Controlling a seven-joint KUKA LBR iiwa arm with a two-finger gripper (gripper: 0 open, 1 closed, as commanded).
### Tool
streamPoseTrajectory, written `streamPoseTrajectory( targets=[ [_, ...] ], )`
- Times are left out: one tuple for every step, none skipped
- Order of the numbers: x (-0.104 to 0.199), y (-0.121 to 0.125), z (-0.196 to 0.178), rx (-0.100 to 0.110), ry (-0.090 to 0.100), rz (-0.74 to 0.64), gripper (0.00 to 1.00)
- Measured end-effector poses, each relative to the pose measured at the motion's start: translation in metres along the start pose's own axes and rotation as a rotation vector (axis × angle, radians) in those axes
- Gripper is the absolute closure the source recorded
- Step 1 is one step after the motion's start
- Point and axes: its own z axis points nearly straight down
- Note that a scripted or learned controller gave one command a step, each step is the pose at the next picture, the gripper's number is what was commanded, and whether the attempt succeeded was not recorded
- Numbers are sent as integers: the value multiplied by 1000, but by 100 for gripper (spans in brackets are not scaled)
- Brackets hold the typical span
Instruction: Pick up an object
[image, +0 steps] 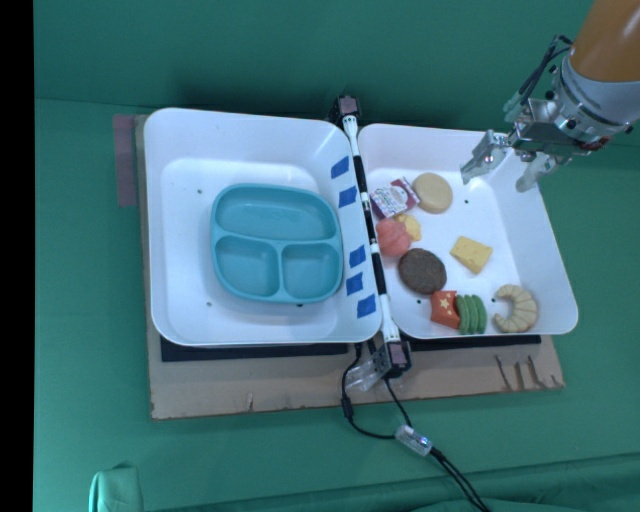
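bench: green cloth under two white bins, left bin (170, 300) holding a teal divided plate (275, 243).
food: right bin (545, 260) holds a cheese wedge (471, 253), brown patty (422, 270), croissant (515, 309), round biscuit (433, 192).
fingers: gripper (507, 168) apart, clamped on nothing, hovering above the right bin's far edge.
step: approach, nothing picked yet.
next: likely descend over one item, then close.

No text, brand or number can be read anywhere. The small packet (391, 198) near the right bin's (520, 215) left wall carries dark red print, too blurred to make out. The red block (445, 308) by that bin's front edge bears a yellow star-like mark, no lettering.
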Motion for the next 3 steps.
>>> streamPoseTrajectory(
  targets=[
    [-19,-6,130,2,-1,0,0],
    [-35,41,186,-9,-5,0,0],
    [-29,101,187,-8,-4,-2,0]
  ],
)
